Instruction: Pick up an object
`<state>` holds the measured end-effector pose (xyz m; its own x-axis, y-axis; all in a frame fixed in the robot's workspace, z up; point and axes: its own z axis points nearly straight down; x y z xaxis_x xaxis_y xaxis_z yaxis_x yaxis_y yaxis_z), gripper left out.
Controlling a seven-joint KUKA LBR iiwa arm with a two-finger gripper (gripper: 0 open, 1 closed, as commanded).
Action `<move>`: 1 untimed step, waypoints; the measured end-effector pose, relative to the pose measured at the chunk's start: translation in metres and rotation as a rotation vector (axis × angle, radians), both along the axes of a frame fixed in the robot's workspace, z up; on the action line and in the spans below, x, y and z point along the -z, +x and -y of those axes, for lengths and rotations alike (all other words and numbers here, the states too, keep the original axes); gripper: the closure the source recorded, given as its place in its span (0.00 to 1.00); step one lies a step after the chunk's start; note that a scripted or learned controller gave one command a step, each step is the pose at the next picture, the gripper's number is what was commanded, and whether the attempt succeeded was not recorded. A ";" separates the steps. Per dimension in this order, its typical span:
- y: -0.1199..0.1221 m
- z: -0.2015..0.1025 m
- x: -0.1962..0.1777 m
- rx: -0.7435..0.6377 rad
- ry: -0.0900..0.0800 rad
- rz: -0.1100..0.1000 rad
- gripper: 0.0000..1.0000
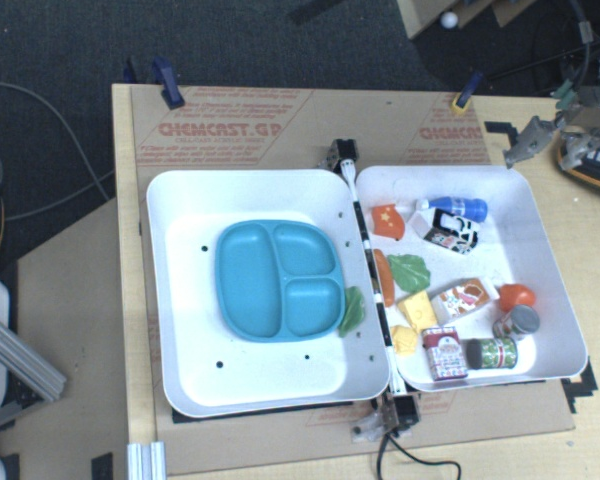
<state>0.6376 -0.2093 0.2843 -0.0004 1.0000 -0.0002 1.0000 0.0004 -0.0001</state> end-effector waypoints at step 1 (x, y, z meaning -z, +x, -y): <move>0.029 -0.048 0.163 -0.001 0.001 -0.001 0.00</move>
